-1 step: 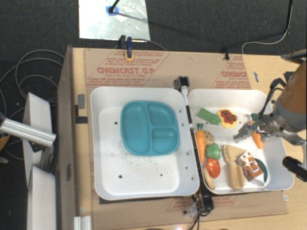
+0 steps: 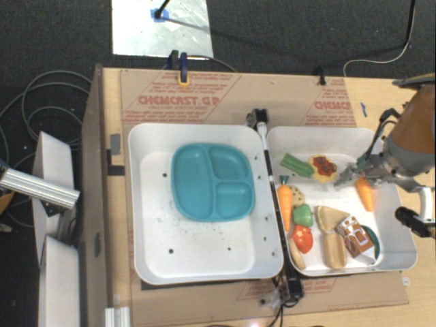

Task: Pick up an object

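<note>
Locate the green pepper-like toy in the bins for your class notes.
The green toy lies in the right bin, near its upper left, just left of the pizza toy and above the long carrot.

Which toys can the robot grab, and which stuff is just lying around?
For grabbing: green pepper, pizza slice, two carrots, tomato, bread.

Just lying around: teal plate, cables, blue clamp.

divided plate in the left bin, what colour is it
Teal, plain with no pattern. The divided plate shows best in the camera view.
</note>
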